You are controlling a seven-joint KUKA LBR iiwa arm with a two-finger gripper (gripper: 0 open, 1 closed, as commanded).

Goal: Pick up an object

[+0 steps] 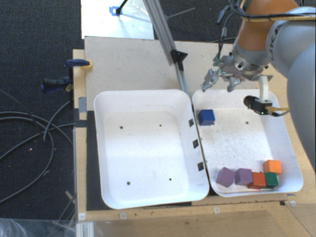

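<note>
Grey end effector | fingers spread | holding nothing | above right bin

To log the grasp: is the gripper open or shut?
Open: the gripper has its two fingers spread apart, with nothing between them, above the right bin.

Lab: clamped bench, loose cables

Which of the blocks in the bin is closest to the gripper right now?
The blue block, alone near the right bin's top left corner below the gripper. The purple, orange and green blocks sit clustered at the bin's bottom edge.
</note>
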